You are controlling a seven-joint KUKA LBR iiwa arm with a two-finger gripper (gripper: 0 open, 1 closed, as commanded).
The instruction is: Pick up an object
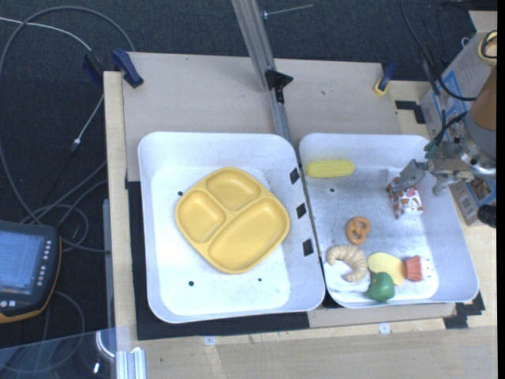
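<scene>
Carton [405, 202] sits in the right bin [458, 235], upper middle, right under the gripper [424, 174], fingers spread. Looks light, thin-walled, crushable; I'd pinch its flat sides gently.

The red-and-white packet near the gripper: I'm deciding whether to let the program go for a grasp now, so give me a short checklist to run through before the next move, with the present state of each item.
1. Gripper over the right bin: ok, it reaches in from the right edge.
2. Gripper lined up with the red-and-white packet: ok, roughly; it hangs just above the packet in this view.
3. Packet between the fingers: cannot tell.
4. Room around the packet: ok, the pretzel and the corn cob lie apart from it.
5. Other things out of the way: ok, the croissant, lemon and green pepper sit at the bin's near edge.
6. Yellow divided plate: ok, in the left bin.
</scene>
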